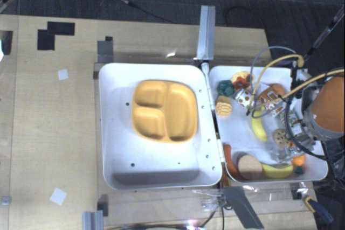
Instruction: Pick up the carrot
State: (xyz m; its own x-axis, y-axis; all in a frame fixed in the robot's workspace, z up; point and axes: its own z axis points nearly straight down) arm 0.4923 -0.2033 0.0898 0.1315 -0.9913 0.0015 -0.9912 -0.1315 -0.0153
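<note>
Currently, per item:

Arm: the grey arm [328,107] with the orange band is reaching in from the right and hanging over the right bin's right side, cables looping above it.

Gripper: the gripper [288,152] is sitting low at the right bin's lower right corner, tangled visually with wires. Whether it is spread or pressed together is not showing; cannot tell. Nothing is visibly sitting between its tips.

Carrot: the carrot [297,159] is showing as a small orange piece in the right bin's lower right corner, just beside the gripper, with a green bit [298,170] touching its lower edge. Contact with the gripper is not resolving.

Right bin: the right bin [322,175] is carrying a clutter of toy food. A yellow banana [276,170] is lying along the front wall, a tan rounded piece [249,165] is sitting beside it, and a red-brown strip [228,154] is leaning along the left wall.

Mid-bin: a second banana [259,127] is lying tilted near the centre, and a round cookie [279,137] is sitting just right of it.

Back of bin: a corn cob piece [223,108] is sitting near the left wall, a dark green item [225,87] is behind it, and a red-and-yellow cluster [241,81] is near the back.

Left bin: the left bin [116,116] is holding a yellow sectioned tray [164,110], lying flat near its centre.

Bench: the wooden bench [48,132] is bearing both bins side by side.
</note>
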